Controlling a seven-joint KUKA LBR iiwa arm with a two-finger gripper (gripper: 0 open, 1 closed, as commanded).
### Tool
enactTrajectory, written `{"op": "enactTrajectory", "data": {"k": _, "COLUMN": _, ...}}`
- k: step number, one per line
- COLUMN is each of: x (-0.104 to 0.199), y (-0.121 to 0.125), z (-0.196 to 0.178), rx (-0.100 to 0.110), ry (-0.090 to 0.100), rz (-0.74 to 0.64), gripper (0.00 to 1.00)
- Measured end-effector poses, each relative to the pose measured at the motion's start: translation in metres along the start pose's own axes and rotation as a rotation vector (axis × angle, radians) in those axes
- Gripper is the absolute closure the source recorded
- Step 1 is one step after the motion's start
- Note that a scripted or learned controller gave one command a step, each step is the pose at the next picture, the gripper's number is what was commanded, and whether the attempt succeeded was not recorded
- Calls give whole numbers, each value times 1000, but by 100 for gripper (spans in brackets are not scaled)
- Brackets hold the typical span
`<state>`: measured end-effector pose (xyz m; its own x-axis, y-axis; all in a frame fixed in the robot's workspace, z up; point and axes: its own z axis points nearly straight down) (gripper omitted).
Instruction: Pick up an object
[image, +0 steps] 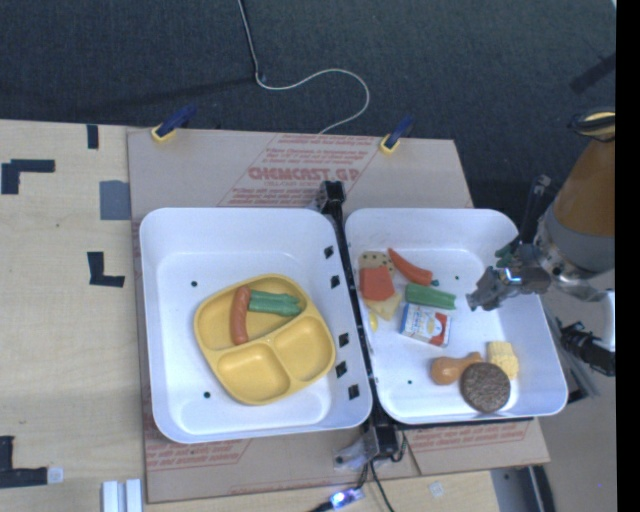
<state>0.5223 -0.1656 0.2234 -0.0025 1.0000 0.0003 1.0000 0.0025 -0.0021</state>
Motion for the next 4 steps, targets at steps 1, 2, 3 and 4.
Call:
{"op": "enactTrajectory", "data": {"k": 1, "x": 32, "y": 35, "z": 11, "rx": 2, "ry": 2, "rz": -4, "gripper": 100}}
{"op": "enactTrajectory", "data": {"k": 2, "x": 68, "y": 70, "z": 19, "rx": 2, "ry": 2, "rz": -4, "gripper": 100}}
{"op": "enactTrajectory", "data": {"k": 3, "x": 102, "y": 118, "z": 8, "rx": -1, "ry": 1, "rz": -4, "gripper": 100}}
{"op": "enactTrajectory", "data": {"k": 4, "x": 120, "y": 132, "z": -8, "rx": 1, "ry": 0, "rz": -2, "gripper": 100}}
